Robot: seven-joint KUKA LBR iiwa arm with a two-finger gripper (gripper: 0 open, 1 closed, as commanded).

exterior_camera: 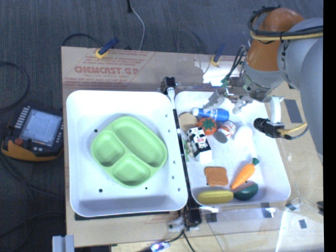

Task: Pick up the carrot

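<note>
The orange carrot [243, 176] with its green top lies tilted in the right bin [275, 167], near the front right. It rests just above a dark green rounded item [247, 191]. My gripper [227, 101] hangs over the bin's far end, above a blue bottle [213, 113], well behind the carrot. Its fingers [216, 97] stand apart, open, with nothing between them.
Around the bottle lie a red fruit [209, 125], a can [226, 130], a white object [243, 135], a cow-patterned box [197, 139] and a brown round item [186, 121]. Toast [215, 175] and a yellow piece [214, 196] sit left of the carrot. The left bin [84, 193] holds a green divided plate [128, 150].
</note>
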